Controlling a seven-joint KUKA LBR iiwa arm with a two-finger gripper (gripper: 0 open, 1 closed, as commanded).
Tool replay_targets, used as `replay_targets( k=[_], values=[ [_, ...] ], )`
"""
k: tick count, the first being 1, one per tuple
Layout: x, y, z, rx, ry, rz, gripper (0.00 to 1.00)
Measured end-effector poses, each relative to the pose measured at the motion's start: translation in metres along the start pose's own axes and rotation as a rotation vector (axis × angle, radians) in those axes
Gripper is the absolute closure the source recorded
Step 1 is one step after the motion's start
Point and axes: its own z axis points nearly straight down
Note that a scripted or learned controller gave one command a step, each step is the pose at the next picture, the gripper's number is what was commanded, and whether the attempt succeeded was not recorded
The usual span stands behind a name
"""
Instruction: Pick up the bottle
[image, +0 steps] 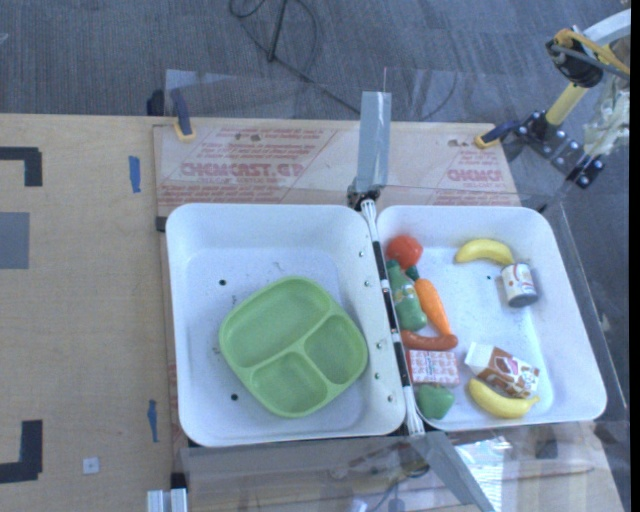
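Left bin: a shallow white tray (190, 250) holding a light green divided plastic plate (293, 347).
Right bin: a matching white tray (570, 330) crowded with toy food.
Bottle: a small green plastic bottle (407, 303) lies along the right bin's left wall, just below a round red tomato (404, 250), touching an orange carrot (432, 305).
Nearby: a yellow banana (484, 250) and a small tin can (518, 284) sit well apart from the bottle.
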Motion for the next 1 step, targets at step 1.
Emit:
replay_targets(
  k=[1],
  values=[
    [-0.0189, 0.0551, 0.0004, 0.000, 0.000, 0.141, 1.00]
  ],
)
